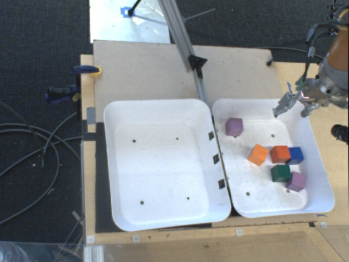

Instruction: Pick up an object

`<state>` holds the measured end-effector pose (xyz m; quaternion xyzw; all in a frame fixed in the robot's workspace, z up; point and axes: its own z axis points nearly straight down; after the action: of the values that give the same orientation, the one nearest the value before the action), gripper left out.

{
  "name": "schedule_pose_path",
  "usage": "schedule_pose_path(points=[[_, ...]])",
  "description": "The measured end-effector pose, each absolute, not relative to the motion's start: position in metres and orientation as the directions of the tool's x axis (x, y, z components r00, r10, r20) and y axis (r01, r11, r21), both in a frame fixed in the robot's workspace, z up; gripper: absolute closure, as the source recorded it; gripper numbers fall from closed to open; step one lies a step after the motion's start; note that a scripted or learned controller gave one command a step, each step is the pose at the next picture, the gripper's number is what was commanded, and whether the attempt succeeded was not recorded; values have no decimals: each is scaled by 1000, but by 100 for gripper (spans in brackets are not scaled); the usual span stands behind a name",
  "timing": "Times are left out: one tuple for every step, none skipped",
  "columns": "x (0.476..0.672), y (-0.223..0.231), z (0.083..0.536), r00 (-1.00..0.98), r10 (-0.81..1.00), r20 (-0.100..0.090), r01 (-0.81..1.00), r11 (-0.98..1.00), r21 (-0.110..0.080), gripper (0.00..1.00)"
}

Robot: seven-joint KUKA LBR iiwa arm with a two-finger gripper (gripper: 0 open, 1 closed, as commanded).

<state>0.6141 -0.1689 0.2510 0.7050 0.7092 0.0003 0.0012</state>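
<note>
Bins sit side by side on your bench: the left bin (pixel 158 162) and the right bin (pixel 313 201). In the right one you have a purple cube (pixel 234 126) alone toward the far left, then an orange cube (pixel 258 154), a red cube (pixel 280 154) touching a blue cube (pixel 295 154), a green cube (pixel 281 173) and a second purple cube (pixel 297 181) nearest you. Your gripper (pixel 296 105) hangs over the bin's far right corner, fingers spread, nothing between them.
</note>
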Motion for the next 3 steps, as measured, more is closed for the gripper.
schedule_pose_path(points=[[653,-98,131,-10,1000,3,1000,10,-4,0],[652,-91,106,-5,1000,0,1000,5,6,0],[663,-96,91,-6,1000,0,1000,6,3,0]])
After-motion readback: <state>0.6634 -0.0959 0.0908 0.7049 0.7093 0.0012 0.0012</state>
